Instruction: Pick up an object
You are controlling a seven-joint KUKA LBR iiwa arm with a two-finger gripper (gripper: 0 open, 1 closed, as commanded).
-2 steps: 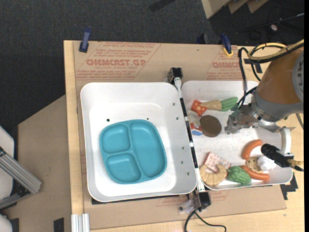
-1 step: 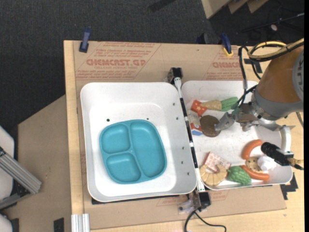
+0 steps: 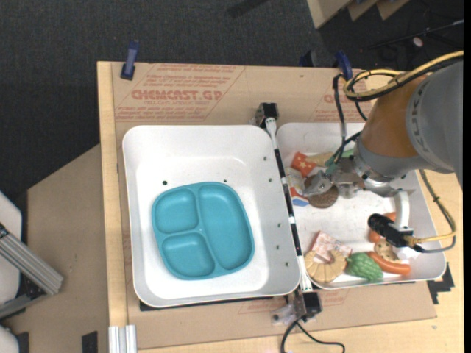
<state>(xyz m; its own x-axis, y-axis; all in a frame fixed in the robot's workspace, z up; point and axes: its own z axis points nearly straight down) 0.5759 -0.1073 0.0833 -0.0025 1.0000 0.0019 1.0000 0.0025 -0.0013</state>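
Two white bins sit side by side on a brown board (image 3: 176,87) with red lettering printed across the top. Left bin (image 3: 140,197) has just a teal tray (image 3: 202,229) in it, the kind with three sections, lying flat and a bit skewed toward the near side. Right bin (image 3: 346,219) is where all the clutter is. The arm (image 3: 412,123) comes in from the right, orange band showing, and the gripper (image 3: 324,181) is down low in the far-left part of that bin, right on top of a brown disc (image 3: 322,196). Looks like it's touching the disc or just about, but honestly can't tell from this angle whether the gripper is open, closed or actually clamped on anything, the metal bits and the disc kind of blend together. A red piece (image 3: 302,162) lies just beyond the gripper, near the bin's left wall. Along the near edge there's a row of toy food: a pink-and-cream piece (image 3: 329,247) touching a tan round one (image 3: 322,269), then a green lump (image 3: 364,266) just beside them, then an orange piece (image 3: 391,262) at the right end. Those four are well apart from the gripper, with bare white floor in between.
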